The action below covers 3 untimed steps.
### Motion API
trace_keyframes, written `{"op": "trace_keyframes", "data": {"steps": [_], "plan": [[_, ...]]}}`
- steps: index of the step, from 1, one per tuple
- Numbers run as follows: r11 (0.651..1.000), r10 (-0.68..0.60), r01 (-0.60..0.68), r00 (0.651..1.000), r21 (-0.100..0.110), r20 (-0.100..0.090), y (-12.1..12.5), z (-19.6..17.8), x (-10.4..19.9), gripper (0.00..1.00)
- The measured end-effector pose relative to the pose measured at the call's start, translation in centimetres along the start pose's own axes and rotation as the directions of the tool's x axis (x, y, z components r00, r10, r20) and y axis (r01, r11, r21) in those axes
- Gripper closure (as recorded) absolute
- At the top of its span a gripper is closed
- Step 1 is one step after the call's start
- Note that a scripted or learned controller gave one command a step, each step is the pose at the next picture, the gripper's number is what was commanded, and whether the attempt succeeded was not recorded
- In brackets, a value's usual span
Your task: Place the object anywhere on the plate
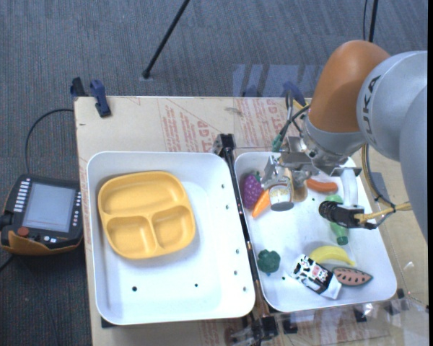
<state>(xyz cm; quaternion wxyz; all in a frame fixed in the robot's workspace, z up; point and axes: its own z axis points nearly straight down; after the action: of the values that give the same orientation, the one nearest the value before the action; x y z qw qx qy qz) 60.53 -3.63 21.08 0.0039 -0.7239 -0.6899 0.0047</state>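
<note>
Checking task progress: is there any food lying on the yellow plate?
No, the yellow plate lies bare in the left bin; the toy foods sit in the right bin.

A single fixed camera looks down from above the bench (pixel 166 121) at a slant, standing far enough off to take in both white bins whole and the carpet beyond. The left bin (pixel 115 294) with its yellow plate (pixel 146 213) sits at about 8 o'clock of centre, the right bin (pixel 381 265) at about 4 o'clock. The grey-and-orange arm (pixel 375 99) looms large and near the lens from 2 o'clock. A handheld pendant (pixel 43 215) lies on the floor at 9 o'clock.
</note>
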Motion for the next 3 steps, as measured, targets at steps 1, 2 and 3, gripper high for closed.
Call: {"op": "trace_keyframes", "data": {"steps": [1, 2, 3], "plan": [[0.999, 0.039, -0.039, 0.999, -0.010, -0.002, 2.2, -6.5, 7.5, 1.00], [0.994, 0.110, -0.110, 0.994, 0.006, 0.002, 2.8, 0.8, 13.2, 1.00], [0.995, 0.097, -0.097, 0.995, -0.011, -0.003, 2.9, -7.9, 21.6, 1.00]]}}
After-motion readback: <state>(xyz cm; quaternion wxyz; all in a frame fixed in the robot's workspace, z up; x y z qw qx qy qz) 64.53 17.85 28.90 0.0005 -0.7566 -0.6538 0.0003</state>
